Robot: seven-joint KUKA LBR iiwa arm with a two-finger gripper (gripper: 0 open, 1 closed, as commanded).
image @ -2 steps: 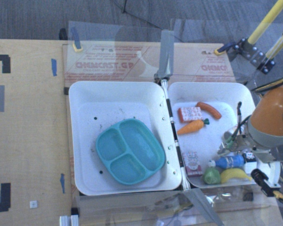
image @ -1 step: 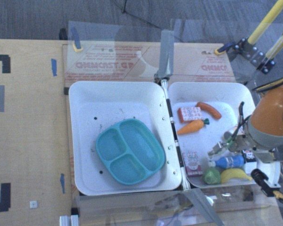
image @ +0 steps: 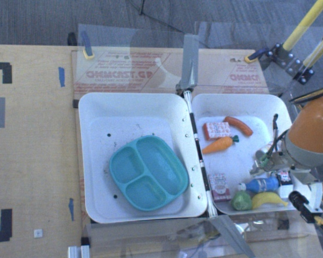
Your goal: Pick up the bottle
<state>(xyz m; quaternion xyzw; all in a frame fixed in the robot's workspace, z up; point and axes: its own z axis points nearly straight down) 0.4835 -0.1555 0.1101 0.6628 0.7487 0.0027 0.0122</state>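
The bottle (image: 262,185) lies on its side near the front right corner of the right bin (image: 234,104), a small blue one with a white cap end pointing left toward the green fruit. Its long axis runs roughly left to right, tilted slightly upward toward the right. The gripper (image: 265,164) hangs just behind and above it, so from where I stand the bottle sits a short way toward the front edge of the bin from the gripper. I can't tell whether it is released or clenched; the metal parts blur together against the white floor, and nothing is visibly held. To my eye the coming move turns on shifting forward a touch and dropping down across the bottle's narrow width.

Crowding the bottle: one banana (image: 269,199) touching or just beside it in front, and one green pear-like fruit (image: 241,200) at its left front. One small red-and-white carton (image: 219,186) lies farther left. Toward the back of the same bin lie one carrot (image: 219,144), one red-and-white packet (image: 216,129) and one red sausage-shaped piece (image: 239,124).

The left bin (image: 97,109) holds one teal divided tray (image: 148,172) with three compartments. Both bins rest on the desk (image: 32,144).
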